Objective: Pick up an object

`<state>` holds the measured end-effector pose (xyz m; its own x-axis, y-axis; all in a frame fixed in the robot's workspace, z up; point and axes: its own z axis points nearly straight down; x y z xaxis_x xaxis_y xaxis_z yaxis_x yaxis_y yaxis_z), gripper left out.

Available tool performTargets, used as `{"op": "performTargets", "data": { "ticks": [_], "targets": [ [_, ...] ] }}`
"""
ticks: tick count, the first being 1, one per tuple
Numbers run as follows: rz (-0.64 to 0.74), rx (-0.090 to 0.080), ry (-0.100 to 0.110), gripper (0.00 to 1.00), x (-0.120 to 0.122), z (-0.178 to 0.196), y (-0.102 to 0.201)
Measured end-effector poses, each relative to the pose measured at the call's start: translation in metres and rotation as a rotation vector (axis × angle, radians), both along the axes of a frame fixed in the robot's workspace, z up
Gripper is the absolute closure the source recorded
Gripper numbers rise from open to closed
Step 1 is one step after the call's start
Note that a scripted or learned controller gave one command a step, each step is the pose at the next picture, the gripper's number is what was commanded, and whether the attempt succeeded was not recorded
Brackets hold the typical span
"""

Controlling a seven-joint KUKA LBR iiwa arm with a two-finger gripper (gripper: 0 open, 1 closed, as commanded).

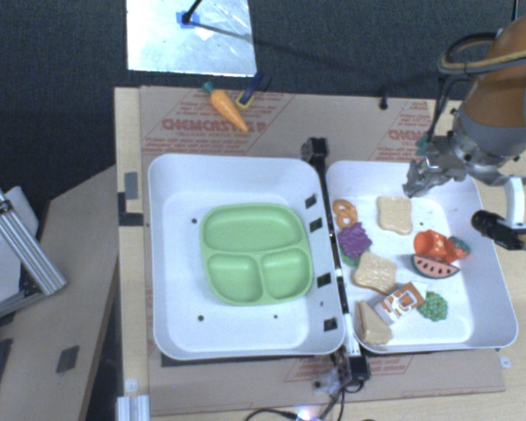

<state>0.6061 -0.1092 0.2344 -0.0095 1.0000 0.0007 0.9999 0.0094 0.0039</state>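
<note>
The gripper (418, 182) hangs over the right bin (491, 323), just beyond the bread slice (394, 214). Whether its jaws are apart or together cannot be told. The watermelon slice (435, 266) lies nearer the camera than the bread slice.

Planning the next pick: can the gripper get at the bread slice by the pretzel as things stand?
Probably yes. The gripper hovers at the right bin's far edge, just beside the bread slice, which lies flat with bare floor around it; the pretzel sits apart.
</note>
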Motion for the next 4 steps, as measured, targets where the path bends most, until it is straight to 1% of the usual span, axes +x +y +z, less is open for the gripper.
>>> {"op": "performTargets", "data": {
  "ticks": [1,3,4],
  "targets": [
    [0.001,0.001,-0.001,1.0,0.025,0.003,0.054],
    [0.0,0.001,0.001,1.0,0.044,0.009,0.152],
    [-0.001,0.0,0.002,1.0,0.056,-0.021,0.198]
  ]
}}
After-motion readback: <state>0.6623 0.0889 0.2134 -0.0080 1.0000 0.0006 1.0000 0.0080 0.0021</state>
